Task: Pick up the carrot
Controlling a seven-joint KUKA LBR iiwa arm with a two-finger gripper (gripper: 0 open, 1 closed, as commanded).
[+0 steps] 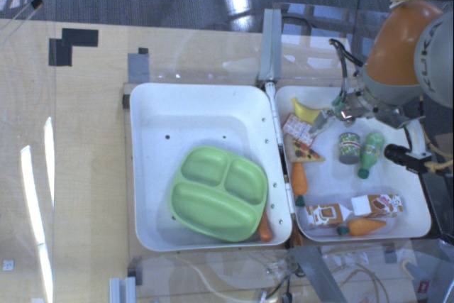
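Carrot (pixel 366 226): you'll find it lying at the right bin's (pixel 423 220) front edge, untouched.
Pincer (pixel 339 112): near the bin's back; you cannot tell its state.
Left: reach, grasp, lift. 0 steps done.

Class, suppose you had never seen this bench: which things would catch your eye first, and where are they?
The green divided plate fills the front of the left bin. The arm's orange band hangs over the right bin's far corner. A carrot lies near that bin's front edge, beside a small carton.
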